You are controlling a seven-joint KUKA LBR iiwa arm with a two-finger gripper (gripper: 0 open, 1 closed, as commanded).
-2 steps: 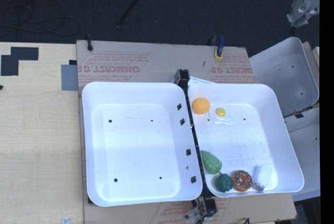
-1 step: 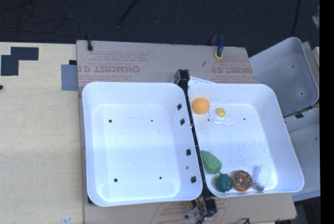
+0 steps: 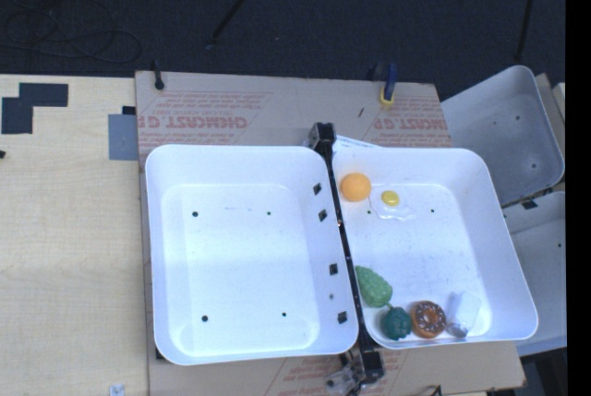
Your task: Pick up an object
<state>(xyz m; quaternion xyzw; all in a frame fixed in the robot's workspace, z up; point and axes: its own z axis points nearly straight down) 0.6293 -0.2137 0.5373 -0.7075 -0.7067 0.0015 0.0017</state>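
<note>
Objects for picking — orange ball (image 3: 355,187), fried-egg toy (image 3: 391,202), green leafy piece (image 3: 373,285), dark green lump (image 3: 397,323), donut (image 3: 428,318), white block (image 3: 464,311) — all lie loose in the right bin (image 3: 499,200), left bin (image 3: 166,200) beside it; nothing lifted yet, claw state cannot be told.

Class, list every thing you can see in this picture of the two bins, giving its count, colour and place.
Bins: 2, white, side by side on the bench; left bin, right bin.
Ball: 1, orange, right bin, far left corner.
Fried egg toy: 1, white with yellow yolk, beside the ball.
Leafy toy: 1, light green, right bin, near left wall.
Round toy: 1, dark teal, near edge.
Doughnut: 1, brown with sprinkles, next to the teal toy.
Small object: 1, white, near right corner; kind unclear.
Clamp: 1, blue and yellow, board's far edge.
</note>
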